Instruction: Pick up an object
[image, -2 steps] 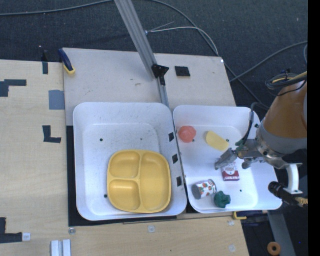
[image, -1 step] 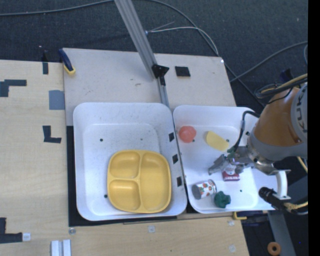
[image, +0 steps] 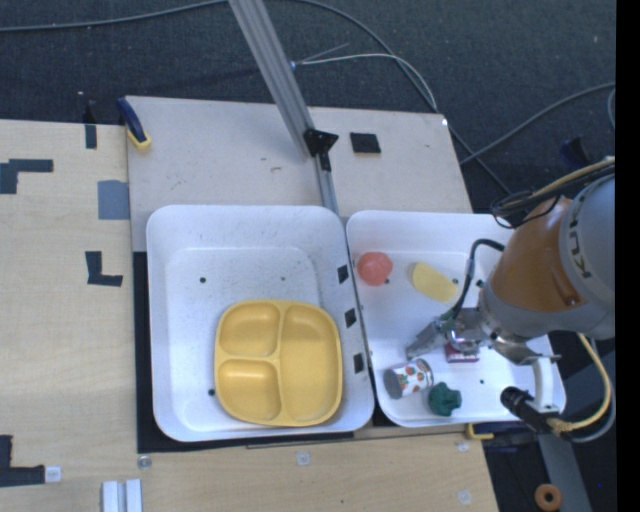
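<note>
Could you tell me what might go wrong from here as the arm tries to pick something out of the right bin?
The gripper hangs low among crowded items: the small white figure and green toy lie close together, so it might nudge one while reaching for the other. The pink ball could roll away if bumped. The yellow object sits beside the wrist and might get brushed.

Right bin crowded near arm, open floor beside pink ball

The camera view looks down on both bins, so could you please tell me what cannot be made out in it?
- Claw: its fingers blur into a grey shape in the camera view; open or shut is unclear.
- Small white object: too small and blurred to identify.
- Red-and-white item: partly hidden under the arm's wrist.
- Right bin: its right side is covered by the arm.
</note>
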